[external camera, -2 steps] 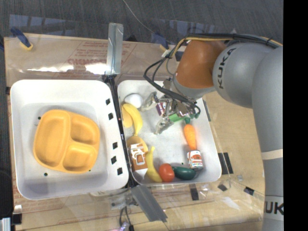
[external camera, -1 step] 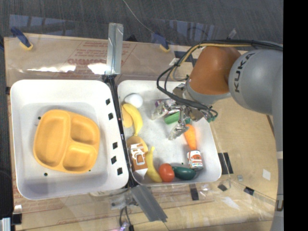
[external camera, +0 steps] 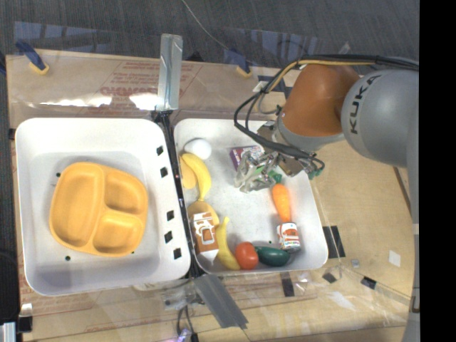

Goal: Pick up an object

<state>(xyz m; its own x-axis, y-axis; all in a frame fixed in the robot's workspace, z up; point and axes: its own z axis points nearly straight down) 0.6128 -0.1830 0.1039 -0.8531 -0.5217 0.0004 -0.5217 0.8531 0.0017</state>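
My gripper [external camera: 255, 171] reaches down into the right bin [external camera: 313, 219], in its upper middle part. It hangs over a purple packet [external camera: 241, 154], which lies partly under it. Just to its right is an orange carrot [external camera: 283, 201]. A white egg [external camera: 199, 148] and a yellow banana [external camera: 197, 174] lie at the bin's left. Along the front are a brown bottle [external camera: 204, 232], a second banana [external camera: 226, 248], a red tomato [external camera: 246, 255], a dark green vegetable [external camera: 273, 256] and a small can [external camera: 288, 236].
The left bin [external camera: 28, 191] holds a yellow divided plate [external camera: 98, 207]. A black divider [external camera: 173, 191] runs between the bins. The grey arm with its orange band [external camera: 317, 102] and cables looms over the right bin's back right corner.
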